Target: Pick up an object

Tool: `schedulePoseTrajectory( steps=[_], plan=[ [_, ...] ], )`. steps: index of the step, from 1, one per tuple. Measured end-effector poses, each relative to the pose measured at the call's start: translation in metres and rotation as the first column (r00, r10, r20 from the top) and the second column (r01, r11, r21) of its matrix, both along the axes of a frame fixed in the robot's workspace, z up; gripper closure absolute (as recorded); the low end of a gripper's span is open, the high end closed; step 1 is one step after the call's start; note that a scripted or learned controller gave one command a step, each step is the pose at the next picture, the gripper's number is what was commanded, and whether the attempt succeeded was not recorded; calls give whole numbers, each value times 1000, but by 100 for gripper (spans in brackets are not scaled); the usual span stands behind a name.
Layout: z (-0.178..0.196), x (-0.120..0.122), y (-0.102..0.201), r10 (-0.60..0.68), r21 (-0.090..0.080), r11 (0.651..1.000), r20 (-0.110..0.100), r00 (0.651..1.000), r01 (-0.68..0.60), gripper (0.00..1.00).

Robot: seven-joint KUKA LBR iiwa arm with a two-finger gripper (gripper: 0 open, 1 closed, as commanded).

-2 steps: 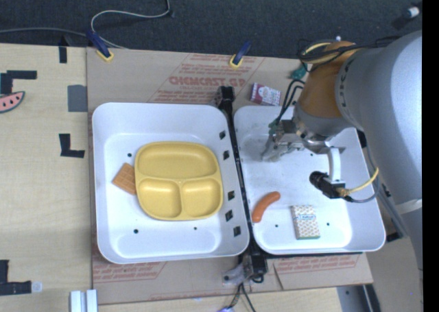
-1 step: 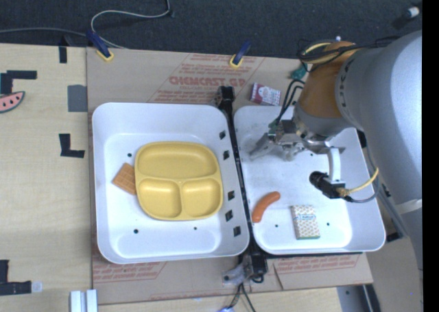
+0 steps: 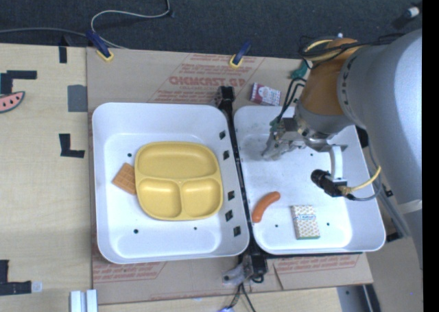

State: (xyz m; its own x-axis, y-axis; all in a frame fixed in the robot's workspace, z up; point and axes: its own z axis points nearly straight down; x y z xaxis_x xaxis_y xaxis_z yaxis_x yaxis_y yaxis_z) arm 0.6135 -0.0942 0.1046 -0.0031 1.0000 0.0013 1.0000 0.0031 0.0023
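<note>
**Gripper low in the right bin, candidates lying nearer the front**

The main risk is a close on nothing. The gripper [image 3: 274, 147] sits low over bare white floor in the back-left part of the right bin [image 3: 363, 235], and no object lies under its tip; if it closes where it is, it comes up without a load. A second risk is the divider between the bins just to its left: a sideways correction could knock the fingers against that wall. The black cable looping from the wrist near the bin's middle could also drag across an item as the arm shifts.

The fingers are blurred and seen from above; they look drawn close together with nothing between them, though I cannot tell for sure.

The likely targets lie toward the front of the same bin: an orange sausage-shaped toy [image 3: 265, 206] in front of the gripper, and a small printed box [image 3: 304, 221] to its right, both apart from the tip. The left bin [image 3: 110, 187] holds a yellow divided plate [image 3: 180, 179] with a brown cracker [image 3: 125, 178] tucked at its edge.
</note>
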Motion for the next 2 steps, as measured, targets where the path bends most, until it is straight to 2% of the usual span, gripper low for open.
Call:
schedulePoseTrajectory(
  steps=[1,2],
  plan=[
    [0,0,0,0,0,1000,0,1000,0,0],
    [9,0,1,1,2,1000,-1,1000,-1,100]
  ],
)
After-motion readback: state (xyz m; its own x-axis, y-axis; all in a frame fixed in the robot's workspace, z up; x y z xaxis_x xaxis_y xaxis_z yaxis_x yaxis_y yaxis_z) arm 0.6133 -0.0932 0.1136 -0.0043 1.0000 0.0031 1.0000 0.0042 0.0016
